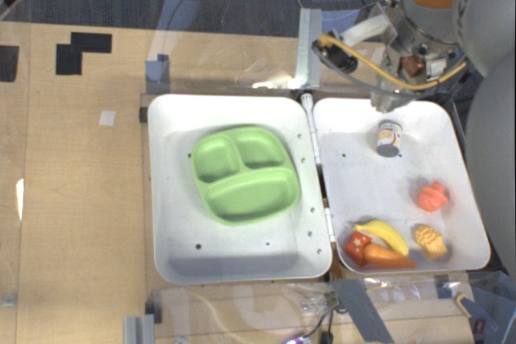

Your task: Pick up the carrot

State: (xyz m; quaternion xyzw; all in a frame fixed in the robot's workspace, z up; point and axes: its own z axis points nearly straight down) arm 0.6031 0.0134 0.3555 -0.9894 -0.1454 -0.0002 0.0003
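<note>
On the left of the pale wood tabletop (81, 197) sits the left bin (161, 254), a shallow white tray of smooth plastic with rounded corners, and in it a glossy green divided plate (244, 173) with three moulded compartments. Moving right, the right bin (347, 173) holds my work: the carrot (385, 256) lies in its near corner, a smooth orange taper on its side, touching a curved yellow banana (385, 235) on its far side and a small red piece (357, 242) at its left end. Just beside them is a knobbly yellow-brown piece (429, 239), farther back a lumpy pink-red piece (433, 196), and a small cylindrical can (389, 138) near the far wall. My jaws (385, 99) hang over the far rim, well apart from the carrot; I cannot tell whether they are open or closed. I judge the approach is not yet made: next I must travel nearward and descend on the carrot, clear of the banana.
</note>
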